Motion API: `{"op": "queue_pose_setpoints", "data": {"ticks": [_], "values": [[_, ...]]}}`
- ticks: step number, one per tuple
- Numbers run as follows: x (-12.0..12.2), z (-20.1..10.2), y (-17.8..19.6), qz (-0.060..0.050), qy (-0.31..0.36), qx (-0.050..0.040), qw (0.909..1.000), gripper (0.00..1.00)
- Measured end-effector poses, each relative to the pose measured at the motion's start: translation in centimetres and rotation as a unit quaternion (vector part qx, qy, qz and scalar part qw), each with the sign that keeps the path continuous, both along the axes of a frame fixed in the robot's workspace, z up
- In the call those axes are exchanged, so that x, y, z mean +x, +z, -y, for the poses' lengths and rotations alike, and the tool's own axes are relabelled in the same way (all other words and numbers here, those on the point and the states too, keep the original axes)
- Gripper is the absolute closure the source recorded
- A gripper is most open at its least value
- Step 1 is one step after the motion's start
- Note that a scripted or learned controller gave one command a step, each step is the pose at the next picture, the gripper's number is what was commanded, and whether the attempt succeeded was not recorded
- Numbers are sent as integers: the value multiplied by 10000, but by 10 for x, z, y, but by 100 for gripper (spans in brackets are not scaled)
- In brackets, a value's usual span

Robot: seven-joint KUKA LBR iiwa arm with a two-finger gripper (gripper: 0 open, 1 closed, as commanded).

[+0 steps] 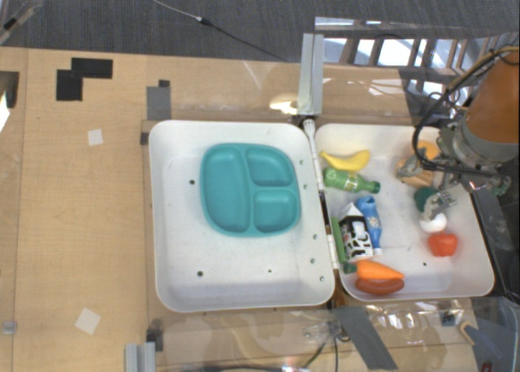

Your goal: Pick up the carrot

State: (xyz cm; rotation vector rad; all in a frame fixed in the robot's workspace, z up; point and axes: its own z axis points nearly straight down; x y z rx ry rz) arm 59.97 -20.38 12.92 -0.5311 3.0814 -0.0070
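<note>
Your carrot [379, 274] lies below-left of the end effector [443, 198], long axis crosswise; its grip state can't be told.

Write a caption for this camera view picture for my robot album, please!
Robot gripper hovers over the right bin, far from the carrot lying at its front edge; a teal plate sits in the left bin.

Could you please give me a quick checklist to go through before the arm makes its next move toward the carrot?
1. Carrot visible in the right bin, near its front wall: ok.
2. Carrot's top uncovered: ok.
3. Gripper above the carrot: not ok; it sits beside the white-and-teal toy.
4. Room around the carrot: not ok; brown item and cow-print carton lie against it.
5. Finger opening: cannot tell.
</note>
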Motion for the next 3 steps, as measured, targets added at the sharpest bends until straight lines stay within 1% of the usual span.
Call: {"op": "queue_pose_setpoints", "data": {"ticks": [1,2,3], "values": [[-3,1,-40,-6,-213,6,9998,0],[0,0,-27,37,-212,3,9998,100],[7,-38,49,3,1571,-20,9876,100]]}}
